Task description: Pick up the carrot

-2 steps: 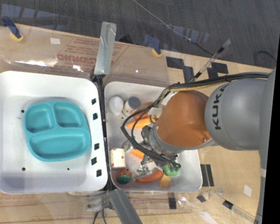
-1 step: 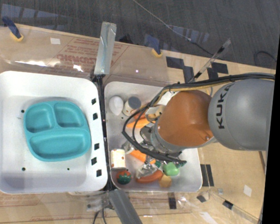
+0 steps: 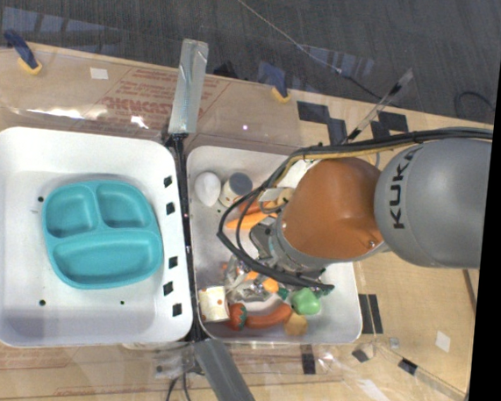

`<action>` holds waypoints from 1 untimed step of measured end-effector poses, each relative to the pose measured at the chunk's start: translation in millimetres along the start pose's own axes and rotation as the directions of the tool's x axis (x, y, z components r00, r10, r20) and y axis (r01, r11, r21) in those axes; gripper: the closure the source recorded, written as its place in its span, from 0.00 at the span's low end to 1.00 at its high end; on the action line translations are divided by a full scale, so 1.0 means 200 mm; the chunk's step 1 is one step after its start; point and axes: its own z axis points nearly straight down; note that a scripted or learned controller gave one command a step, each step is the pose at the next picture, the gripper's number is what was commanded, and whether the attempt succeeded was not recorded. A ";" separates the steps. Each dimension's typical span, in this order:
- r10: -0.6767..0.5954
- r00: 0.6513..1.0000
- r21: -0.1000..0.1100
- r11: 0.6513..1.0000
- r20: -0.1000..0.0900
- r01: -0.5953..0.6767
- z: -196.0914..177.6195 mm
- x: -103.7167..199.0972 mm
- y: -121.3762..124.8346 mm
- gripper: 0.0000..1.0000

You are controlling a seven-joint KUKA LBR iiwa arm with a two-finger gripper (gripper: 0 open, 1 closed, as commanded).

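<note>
While arm (image 3: 382,208) overhangs, carrot (image 3: 265,318) lies

You have two bins side by side: the left bin (image 3: 11,216) holds a divided plate (image 3: 102,234) near its middle, well apart from the gripper (image 3: 256,279). The gripper hangs low in the right bin (image 3: 349,324), over a heap of toy food. Just in front of the jaws (toward the near wall) lies the carrot (image 3: 265,318), with a round fruit (image 3: 307,303) to its right. Behind the jaws, at the far left corner, sits an egg (image 3: 207,186).
</note>
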 end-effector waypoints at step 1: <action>-0.137 0.991 -0.005 0.991 0.000 0.137 -0.85 0.08 -0.01 1.00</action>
